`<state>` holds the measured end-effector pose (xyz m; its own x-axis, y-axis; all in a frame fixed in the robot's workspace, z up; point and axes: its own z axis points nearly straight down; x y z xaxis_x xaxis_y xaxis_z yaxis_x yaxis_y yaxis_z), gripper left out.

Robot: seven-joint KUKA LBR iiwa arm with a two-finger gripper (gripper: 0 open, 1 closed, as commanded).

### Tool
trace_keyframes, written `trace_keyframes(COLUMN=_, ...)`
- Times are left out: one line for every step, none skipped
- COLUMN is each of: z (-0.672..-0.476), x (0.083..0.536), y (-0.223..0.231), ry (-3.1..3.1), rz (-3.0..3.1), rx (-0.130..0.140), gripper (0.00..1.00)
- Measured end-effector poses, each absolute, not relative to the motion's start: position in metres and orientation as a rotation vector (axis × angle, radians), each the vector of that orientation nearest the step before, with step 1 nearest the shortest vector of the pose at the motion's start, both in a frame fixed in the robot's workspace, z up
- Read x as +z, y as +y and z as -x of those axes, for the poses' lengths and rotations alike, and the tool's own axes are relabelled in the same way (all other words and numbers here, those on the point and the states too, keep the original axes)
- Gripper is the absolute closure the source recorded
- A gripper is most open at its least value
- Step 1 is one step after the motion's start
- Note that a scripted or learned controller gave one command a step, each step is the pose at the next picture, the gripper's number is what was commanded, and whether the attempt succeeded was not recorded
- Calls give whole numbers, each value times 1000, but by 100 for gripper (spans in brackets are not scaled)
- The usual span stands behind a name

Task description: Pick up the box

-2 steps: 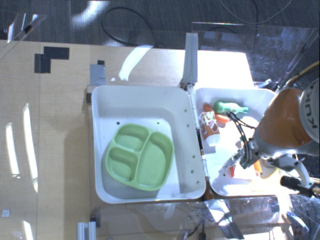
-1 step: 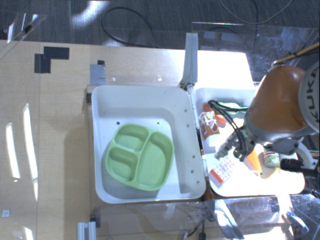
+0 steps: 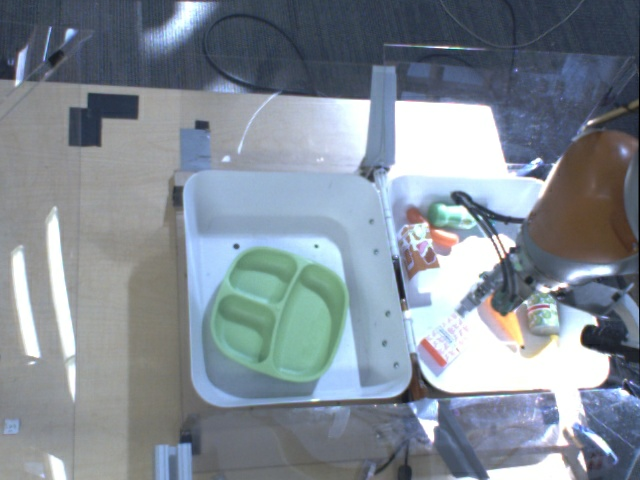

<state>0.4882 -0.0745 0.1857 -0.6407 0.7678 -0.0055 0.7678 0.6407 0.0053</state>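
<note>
you see the box point(image 3: 446, 343) lying flat at the near left corner of the right bin point(image 3: 500, 378). just beside it lie an orange piece point(image 3: 503, 324) and a small jar point(image 3: 542, 314). the hand point(image 3: 497, 290) hangs just above the box; open or closed, you cannot tell.

Bright overhead lighting, slightly cool. Strong specular streaks on the glossy wooden bench point(image 3: 90, 298) at left, plus a washed-out glare patch on the dark carpet point(image 3: 190, 13) up top. Right white bin point(image 3: 445, 128) blown out along its far rim; left white bin point(image 3: 280, 203) evenly lit with soft grey shading along its inner walls. Soft shadow under the green divided plate point(image 3: 278, 313). Moderate resolution, mild softness overall; small items beneath the orange-banded arm point(image 3: 590, 203) hard to resolve. Slight blur on the arm.
</note>
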Motion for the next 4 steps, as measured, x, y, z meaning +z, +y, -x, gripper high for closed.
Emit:
trace_keyframes(z=-488, x=186, y=-74, ry=2839, rz=-1329, rx=4, gripper=0)
trace_keyframes(z=-522, x=90, y=-87, ry=2833, rz=-1319, rx=9, gripper=0)
trace_keyframes(z=-516, x=89, y=-92, ry=2587, rz=-1769, rx=9, gripper=0)
trace_keyframes(z=-564, x=89, y=-98, ry=2471, rz=-1925, rx=10, gripper=0)
